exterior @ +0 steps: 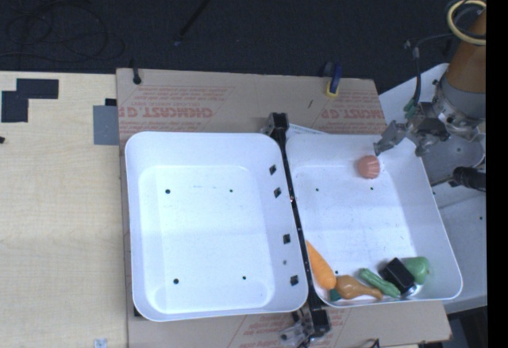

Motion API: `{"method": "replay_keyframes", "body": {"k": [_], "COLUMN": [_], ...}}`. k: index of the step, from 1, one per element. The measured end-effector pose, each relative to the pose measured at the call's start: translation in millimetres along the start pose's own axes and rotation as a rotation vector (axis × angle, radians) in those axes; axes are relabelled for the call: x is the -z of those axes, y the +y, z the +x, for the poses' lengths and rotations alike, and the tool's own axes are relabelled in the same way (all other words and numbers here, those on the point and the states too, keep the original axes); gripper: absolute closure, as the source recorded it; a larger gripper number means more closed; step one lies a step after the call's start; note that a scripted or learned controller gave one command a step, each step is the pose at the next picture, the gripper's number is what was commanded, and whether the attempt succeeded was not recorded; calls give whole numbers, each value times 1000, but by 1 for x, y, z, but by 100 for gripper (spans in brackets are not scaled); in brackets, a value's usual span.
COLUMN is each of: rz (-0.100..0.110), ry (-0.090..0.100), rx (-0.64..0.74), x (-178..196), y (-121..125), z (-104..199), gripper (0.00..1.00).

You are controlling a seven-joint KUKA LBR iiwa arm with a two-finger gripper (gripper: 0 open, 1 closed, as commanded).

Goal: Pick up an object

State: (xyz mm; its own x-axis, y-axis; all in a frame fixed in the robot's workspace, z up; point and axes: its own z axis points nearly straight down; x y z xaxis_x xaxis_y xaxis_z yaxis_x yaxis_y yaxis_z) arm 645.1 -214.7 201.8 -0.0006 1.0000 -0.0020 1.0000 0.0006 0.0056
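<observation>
Camera view: the gripper (406, 134), its finger state impossible to tell, is poised just beside a pink ball (368, 167), which could be knocked rolling away.

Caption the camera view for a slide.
Tool at the right white bin's far edge, near a small pink ball.
</observation>
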Motion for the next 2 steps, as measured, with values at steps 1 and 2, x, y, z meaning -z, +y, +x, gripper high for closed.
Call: {"method": "replay_keyframes", "body": {"k": [1,2], "rz": [-11,-8], "ry": [-5,-5], "rx": [1,-4], "x": [164,288], "y": [1,-70], "z": [-1,-1], "gripper": [0,0]}}
